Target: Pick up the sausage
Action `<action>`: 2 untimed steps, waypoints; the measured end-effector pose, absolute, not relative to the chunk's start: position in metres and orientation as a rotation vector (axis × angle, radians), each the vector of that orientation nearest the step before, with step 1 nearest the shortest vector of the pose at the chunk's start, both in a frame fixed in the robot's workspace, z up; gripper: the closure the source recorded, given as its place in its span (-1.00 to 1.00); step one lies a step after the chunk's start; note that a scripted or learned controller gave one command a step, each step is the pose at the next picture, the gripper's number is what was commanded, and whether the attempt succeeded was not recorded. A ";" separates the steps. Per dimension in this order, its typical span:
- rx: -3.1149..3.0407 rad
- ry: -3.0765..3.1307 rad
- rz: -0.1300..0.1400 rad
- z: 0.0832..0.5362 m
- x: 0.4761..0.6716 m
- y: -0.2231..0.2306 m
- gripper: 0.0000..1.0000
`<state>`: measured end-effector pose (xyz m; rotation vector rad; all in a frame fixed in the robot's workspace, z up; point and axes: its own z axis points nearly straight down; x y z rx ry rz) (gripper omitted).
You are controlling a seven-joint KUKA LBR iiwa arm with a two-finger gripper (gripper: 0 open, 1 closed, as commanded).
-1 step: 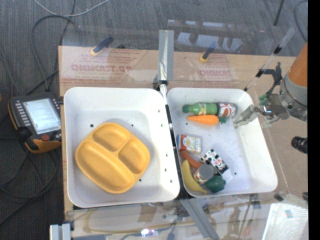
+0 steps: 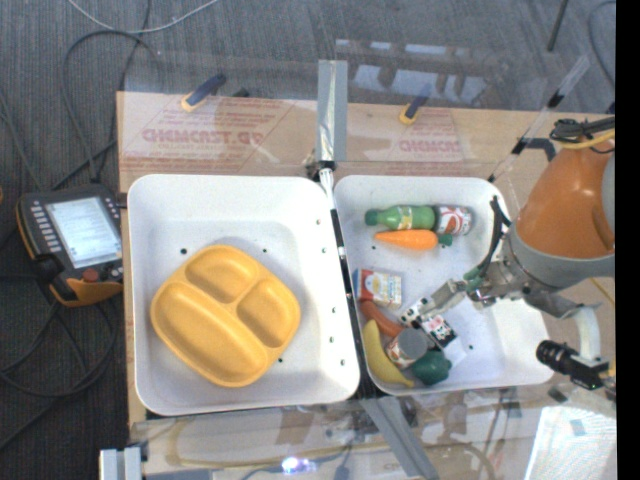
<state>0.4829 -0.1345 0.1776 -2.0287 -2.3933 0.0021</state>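
Observation:
The sausage (image 2: 379, 317) is a short reddish-brown piece near the left wall of the right bin (image 2: 470, 190). It lies between a small carton (image 2: 380, 287) and a yellow banana (image 2: 376, 354). My gripper (image 2: 424, 321) hangs low over the bin's front middle, just right of the sausage, with its black and white tip close to the pile. Nothing shows in its grasp. The grey arm with its orange band (image 2: 565, 208) reaches in from the right.
A green bottle (image 2: 405, 216) and a carrot (image 2: 406, 239) lie at the back of the right bin. A grey round item (image 2: 408, 346) and a dark green item (image 2: 432, 369) sit by the banana. The left bin (image 2: 170, 198) holds a yellow divided plate (image 2: 226, 314).

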 end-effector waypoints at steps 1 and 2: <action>-1.988 -2.428 0.002 0.112 0.483 -0.098 -1.00; -1.904 -2.509 -0.008 0.090 0.562 -0.115 -1.00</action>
